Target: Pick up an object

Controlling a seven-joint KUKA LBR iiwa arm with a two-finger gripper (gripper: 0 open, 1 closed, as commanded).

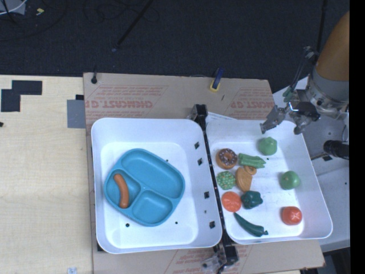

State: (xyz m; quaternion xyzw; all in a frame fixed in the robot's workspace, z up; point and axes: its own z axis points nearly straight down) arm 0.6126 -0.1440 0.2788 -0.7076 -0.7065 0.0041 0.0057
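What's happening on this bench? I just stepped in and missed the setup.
A grey robot arm reaches in from the right, its open gripper hovering above the far edge of the right bin, nearest a green toy. It holds nothing. That bin holds toy foods, including a doughnut and a red tomato. The left bin holds a blue tray with a sausage.

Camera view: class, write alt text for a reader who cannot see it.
A grey robot arm's open claw hovers over the far edge of the right white bin, which holds toy foods including a donut and a tomato. The left white bin holds a blue divided tray with a sausage.
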